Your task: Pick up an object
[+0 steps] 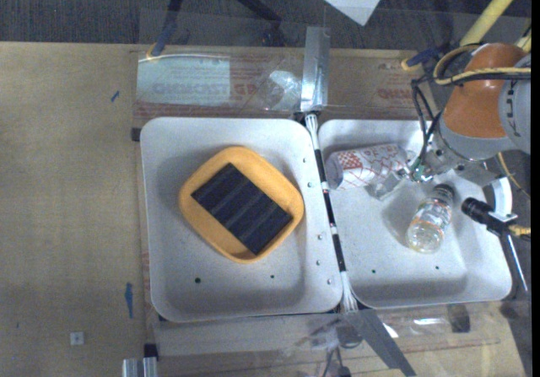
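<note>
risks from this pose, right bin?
1. The clear bottle lies on its side, so it may roll away on contact.
2. The paper cup lies close beside the pincer; a grab might catch both or crush the cup.
3. Both sit near the right bin wall, which may block the approach.

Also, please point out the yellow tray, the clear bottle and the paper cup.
yellow tray (202, 232): camera view, its lower left rim.
clear bottle (427, 223): camera view, its body.
paper cup (361, 165): camera view, its patterned side.
</note>
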`<state>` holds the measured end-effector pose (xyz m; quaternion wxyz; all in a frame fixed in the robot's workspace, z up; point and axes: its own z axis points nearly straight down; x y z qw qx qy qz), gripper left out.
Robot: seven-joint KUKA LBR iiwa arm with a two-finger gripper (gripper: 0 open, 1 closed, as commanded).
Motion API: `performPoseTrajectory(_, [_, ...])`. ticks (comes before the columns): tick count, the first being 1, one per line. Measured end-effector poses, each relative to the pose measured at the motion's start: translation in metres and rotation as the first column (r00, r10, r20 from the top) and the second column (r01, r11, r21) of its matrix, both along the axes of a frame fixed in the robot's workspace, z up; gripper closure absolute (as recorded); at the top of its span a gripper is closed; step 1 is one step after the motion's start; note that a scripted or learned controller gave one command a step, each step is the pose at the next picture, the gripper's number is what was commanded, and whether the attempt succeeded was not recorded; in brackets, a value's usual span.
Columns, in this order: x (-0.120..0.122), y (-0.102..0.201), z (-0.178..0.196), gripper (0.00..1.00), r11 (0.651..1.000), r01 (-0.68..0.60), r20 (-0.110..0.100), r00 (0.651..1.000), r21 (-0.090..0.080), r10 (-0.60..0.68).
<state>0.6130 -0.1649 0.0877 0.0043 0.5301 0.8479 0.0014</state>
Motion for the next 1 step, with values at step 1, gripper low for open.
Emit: performPoseTrajectory(1, [-0.0597, -0.0011, 0.0003, 0.00, 0.947, -0.321, -0.003, 0.947, 0.000, 0.321])
